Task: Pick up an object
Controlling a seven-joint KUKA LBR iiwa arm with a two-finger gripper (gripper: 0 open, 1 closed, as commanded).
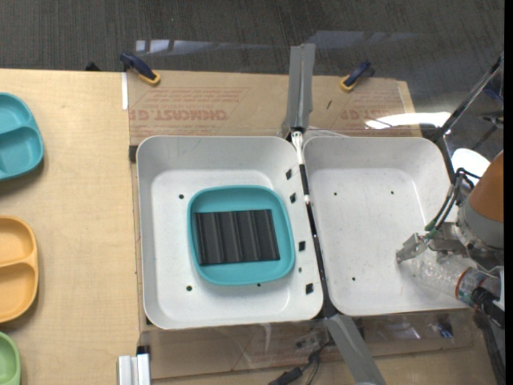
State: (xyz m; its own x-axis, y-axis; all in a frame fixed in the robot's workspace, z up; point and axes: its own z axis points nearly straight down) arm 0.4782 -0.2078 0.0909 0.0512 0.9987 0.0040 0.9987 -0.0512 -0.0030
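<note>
A clear plastic bottle [439, 274] lies on its side in the lower right corner of the right bin [361, 215], its capped end toward the right rim. My gripper [415, 248] hangs low over the bin floor just at the bottle's upper left end, close to it or touching it. The arm [487, 203] comes in from the right edge, and its wrist hides part of the bottle. A teal dish [242, 235] with a dark ridged insert sits in the middle of the left bin [160, 215].
Teal [18, 144], orange [16, 267] and green [6, 359] plates lie on the wooden bench at far left. Cardboard with two clamps [143, 70] lies behind the bins. Cables [449, 211] run along the arm.
</note>
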